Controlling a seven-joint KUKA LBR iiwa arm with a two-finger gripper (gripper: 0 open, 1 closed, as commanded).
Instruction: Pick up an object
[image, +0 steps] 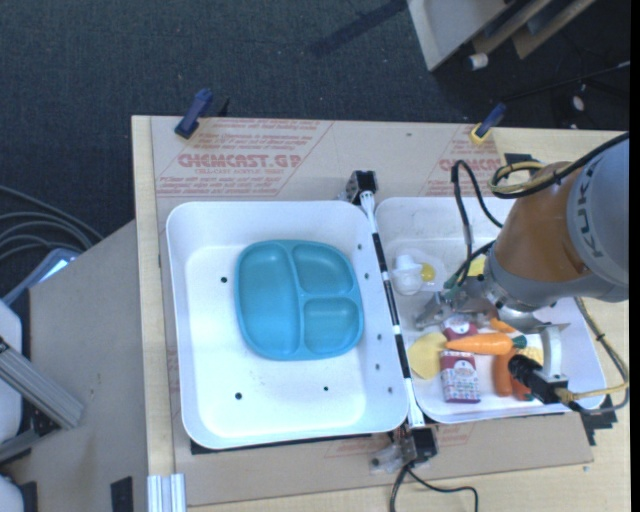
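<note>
Toys crowd the right bin (430, 215), where we see a carrot (482, 344) just near of the gripper (452, 300); left bin (190, 300) holds a blue plate (298, 298).

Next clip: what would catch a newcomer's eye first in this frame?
First, the sky-blue three-compartment plastic plate, lying alone in the left white bin. Next, the grey arm with its orange band, reaching from the right over the right white bin, where small items crowd together: an orange toy carrot and a small red-and-white carton.
</note>
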